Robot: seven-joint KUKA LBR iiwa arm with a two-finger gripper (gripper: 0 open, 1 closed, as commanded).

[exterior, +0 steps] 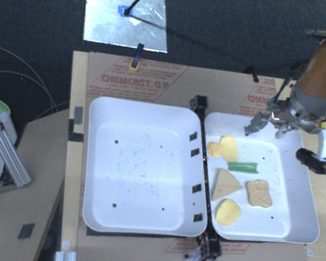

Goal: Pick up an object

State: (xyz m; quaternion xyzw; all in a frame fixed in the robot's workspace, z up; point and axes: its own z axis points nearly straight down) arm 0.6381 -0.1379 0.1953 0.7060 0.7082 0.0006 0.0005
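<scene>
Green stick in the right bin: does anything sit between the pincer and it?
Nothing visible does. The pincer hangs over the bin's far rim, and bare white floor lies between it and the green stick; the yellow pieces sit off to the side.

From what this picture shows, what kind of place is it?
Probably a robotics lab test bench, not a kitchen: two white bins sit on a taped cardboard sheet, the arm's gripper hangs above toy-like food pieces, and loose cables trail nearby.
</scene>
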